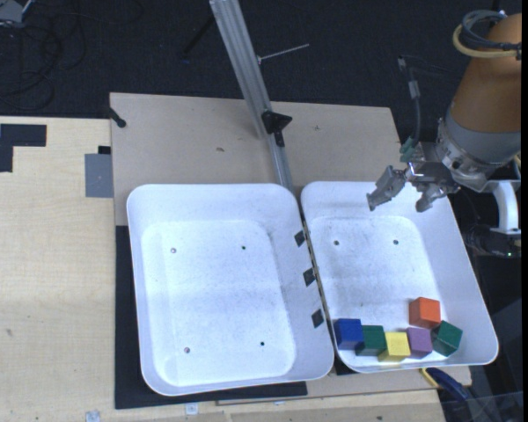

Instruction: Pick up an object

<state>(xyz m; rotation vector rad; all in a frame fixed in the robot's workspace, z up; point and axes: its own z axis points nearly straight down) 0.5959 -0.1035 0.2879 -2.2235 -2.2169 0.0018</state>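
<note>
Crowded against the right bin's near rim sit 6 blocks; the gripper, apparently spread and holding nothing, hangs above its far edge.

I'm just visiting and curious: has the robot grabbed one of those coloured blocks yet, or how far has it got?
Nothing is picked up yet. The gripper hangs open, nothing between its fingers, over the far end of the right bin. All the blocks, among them the orange block and blue block, sit clustered in its near corner. Reaching, gripping and lifting remain.
</note>
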